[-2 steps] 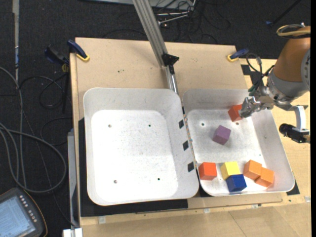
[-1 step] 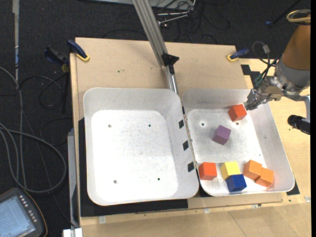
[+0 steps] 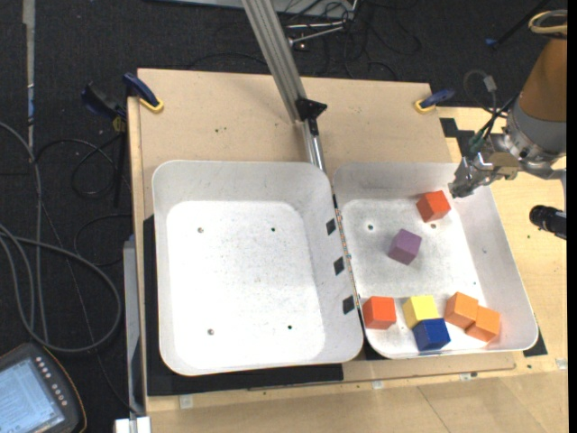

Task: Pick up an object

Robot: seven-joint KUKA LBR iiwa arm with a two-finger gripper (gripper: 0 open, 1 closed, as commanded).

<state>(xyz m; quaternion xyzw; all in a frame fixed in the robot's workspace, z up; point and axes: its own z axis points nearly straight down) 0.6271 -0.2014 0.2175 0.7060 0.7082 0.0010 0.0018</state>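
Tool (image 3: 464, 180) hangs over right bin's (image 3: 509, 269) far right rim, just beside the orange-red block (image 3: 434, 206); finger gap too blurred to tell, seemingly nothing held. Arm (image 3: 541, 106) slants in from upper right.

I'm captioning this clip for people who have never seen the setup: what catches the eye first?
The bright blocks in the right bin stand out: an orange block near its far edge, a purple block mid-bin, and a cluster along the near edge with a yellow block and blue block between orange ones. The arm's end effector hangs at the bin's far right rim, just beside the upper orange block. The left bin is plain speckled white.
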